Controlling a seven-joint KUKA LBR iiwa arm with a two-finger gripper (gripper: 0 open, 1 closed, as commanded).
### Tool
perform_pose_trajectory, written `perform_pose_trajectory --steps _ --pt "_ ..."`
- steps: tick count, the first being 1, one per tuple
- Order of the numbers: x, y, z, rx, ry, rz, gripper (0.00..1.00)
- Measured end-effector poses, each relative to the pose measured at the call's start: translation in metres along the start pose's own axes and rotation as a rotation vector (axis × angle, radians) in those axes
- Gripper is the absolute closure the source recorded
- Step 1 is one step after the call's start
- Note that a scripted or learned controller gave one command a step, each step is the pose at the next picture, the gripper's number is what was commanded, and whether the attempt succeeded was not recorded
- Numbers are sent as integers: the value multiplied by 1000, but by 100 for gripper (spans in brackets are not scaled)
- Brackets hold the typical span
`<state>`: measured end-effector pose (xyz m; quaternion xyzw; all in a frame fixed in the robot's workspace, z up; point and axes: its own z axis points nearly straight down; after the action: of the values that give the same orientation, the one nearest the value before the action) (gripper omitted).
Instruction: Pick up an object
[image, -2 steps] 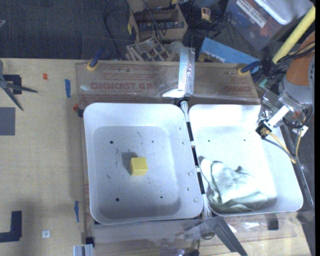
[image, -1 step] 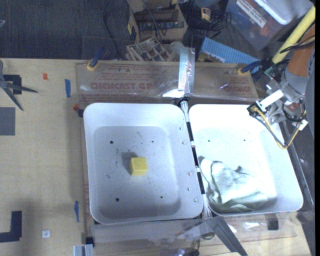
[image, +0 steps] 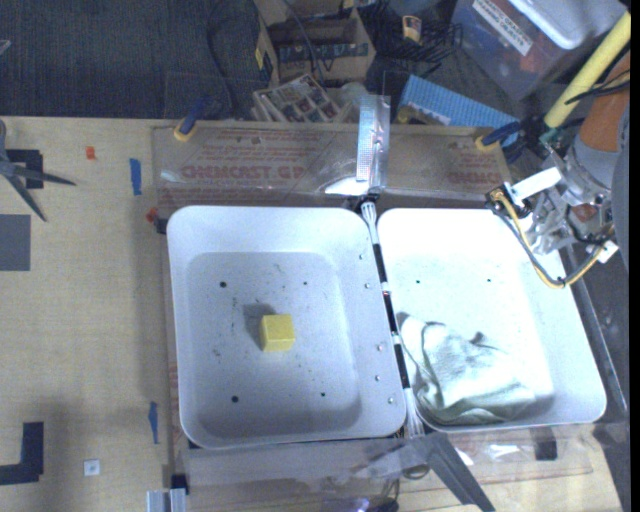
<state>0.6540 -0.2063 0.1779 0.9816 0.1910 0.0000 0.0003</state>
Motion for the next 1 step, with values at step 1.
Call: perform_pose_trajectory --steps 1 --pt "2 -2 -11 -2 0 -6 100"
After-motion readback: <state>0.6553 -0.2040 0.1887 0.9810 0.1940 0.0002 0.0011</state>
